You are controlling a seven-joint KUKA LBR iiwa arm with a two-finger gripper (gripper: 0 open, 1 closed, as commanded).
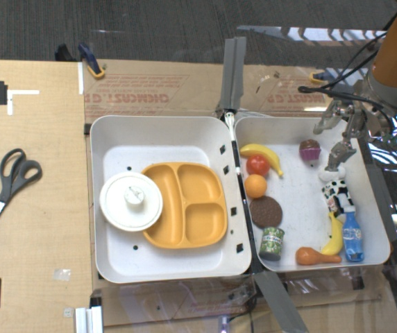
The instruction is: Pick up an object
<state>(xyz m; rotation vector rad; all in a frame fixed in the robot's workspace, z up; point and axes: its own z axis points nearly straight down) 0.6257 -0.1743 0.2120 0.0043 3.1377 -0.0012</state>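
Purple and round, the small plum-like fruit [309, 150] lies on the floor of the right-hand shallow white bin [292, 210], near its far wall, and it looks the likeliest thing to lift. The grey two-finger gripper [341, 141] hangs just beside that fruit, on the side the arm enters from and slightly nearer the far wall. Its metal fingers [338, 157] stand apart with nothing between them, the lower one pointing down toward the bin floor. From the purple fruit, a black-and-white patterned toy [337, 194] lies nearer the camera, under the gripper's reach, its long axis running down the bin toward a blue plastic bottle [352, 236]. A curved yellow banana [264, 155] sits on the fruit's other side. Cables crowd the wrist, so the exact finger gap is hard to judge.
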